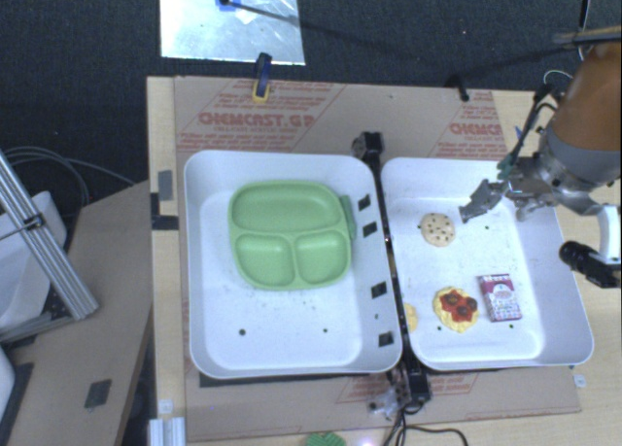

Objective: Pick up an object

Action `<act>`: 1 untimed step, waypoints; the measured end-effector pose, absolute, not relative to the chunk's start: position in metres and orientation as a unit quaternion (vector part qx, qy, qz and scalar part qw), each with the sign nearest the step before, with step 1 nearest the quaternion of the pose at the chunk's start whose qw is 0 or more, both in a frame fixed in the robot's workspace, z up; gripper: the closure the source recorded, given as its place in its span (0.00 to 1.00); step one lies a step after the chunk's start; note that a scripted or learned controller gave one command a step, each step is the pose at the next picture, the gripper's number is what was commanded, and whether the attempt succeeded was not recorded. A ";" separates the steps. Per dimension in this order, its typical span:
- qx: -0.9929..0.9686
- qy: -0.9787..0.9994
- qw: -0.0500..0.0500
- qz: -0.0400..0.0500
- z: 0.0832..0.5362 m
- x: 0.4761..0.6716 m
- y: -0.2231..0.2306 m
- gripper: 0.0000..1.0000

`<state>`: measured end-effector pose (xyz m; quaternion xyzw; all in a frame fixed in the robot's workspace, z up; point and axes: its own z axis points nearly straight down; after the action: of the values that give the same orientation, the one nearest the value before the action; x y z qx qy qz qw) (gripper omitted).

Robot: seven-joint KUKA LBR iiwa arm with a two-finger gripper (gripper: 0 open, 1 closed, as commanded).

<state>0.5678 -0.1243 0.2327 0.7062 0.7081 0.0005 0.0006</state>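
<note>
The cookie (437, 229) lies flat in the right bin (564, 269), just beside the gripper (478, 205), which hangs empty above the bin floor; how wide its claw stands I cannot tell. It looks a light, stiff toy disc, probably slick and low, so pinching across its rim seems the surest hold.

The arm (591, 104) is cut off by the right edge, so its upper part is unseen. A small yellowish item (411, 317) lies half hidden behind the divider between the bins. A green object (326, 440) is cropped at the bottom edge.
</note>
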 end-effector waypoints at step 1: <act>0.708 0.706 -0.002 -0.002 0.154 0.526 -0.159 0.00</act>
<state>0.5259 -0.1594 0.1545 0.7084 0.7058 -0.0021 -0.0023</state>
